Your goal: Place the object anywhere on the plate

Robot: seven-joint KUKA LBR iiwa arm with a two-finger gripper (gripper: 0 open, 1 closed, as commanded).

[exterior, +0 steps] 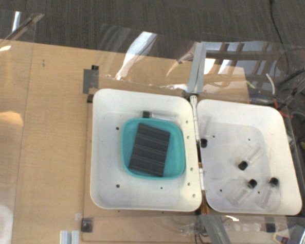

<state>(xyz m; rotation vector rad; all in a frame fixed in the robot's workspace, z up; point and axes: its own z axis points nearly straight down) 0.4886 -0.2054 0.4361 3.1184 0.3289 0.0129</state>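
Camera view: dark slab sits on teal plate

Camera view from above the bench finds the dark ribbed slab [149, 152] lying flat in the middle of the teal plate [127, 138], tilted slightly off square. The plate rests in the left bin [104, 157], with a clear black-capped vial [158, 115] just behind it. Three more capped vials [247, 161] lie scattered in the right bin [229, 129].

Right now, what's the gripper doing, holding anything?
Gripper: cannot be told from the camera view. The dark grey ribbed rectangular block lies flat on the teal square plate in the left shallow white bin.
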